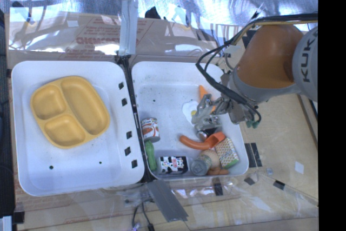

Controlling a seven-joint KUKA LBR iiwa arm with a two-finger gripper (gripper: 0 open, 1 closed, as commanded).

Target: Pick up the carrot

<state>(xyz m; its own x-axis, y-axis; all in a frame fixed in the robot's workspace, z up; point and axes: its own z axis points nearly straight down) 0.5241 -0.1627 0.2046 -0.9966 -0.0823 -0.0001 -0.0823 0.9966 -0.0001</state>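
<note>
bench (281, 170): two shallow white bins are set side by side. left bin (21, 116), left half of the frame: one yellow divided plate (69, 111) is held in it, three compartments, lying toward the bin's upper left. right bin (162, 78), centre of the frame: most items are crowded along its lower edge. a small can (150, 129) is placed near the bin's left wall; a green item (150, 159) lies just below it; a black-and-white carton (173, 164) lies beside that, at the lower wall. carrot (195, 143): orange, lying on its side in the lower right part of the right bin, just below the jaws (204, 116). a tan netted packet (227, 152) is seen right of the carrot. arm (270, 59): entered from the right of the frame, the jaws lowered into the right bin above the carrot; whether they are spread or pressed together cannot be told.
</note>
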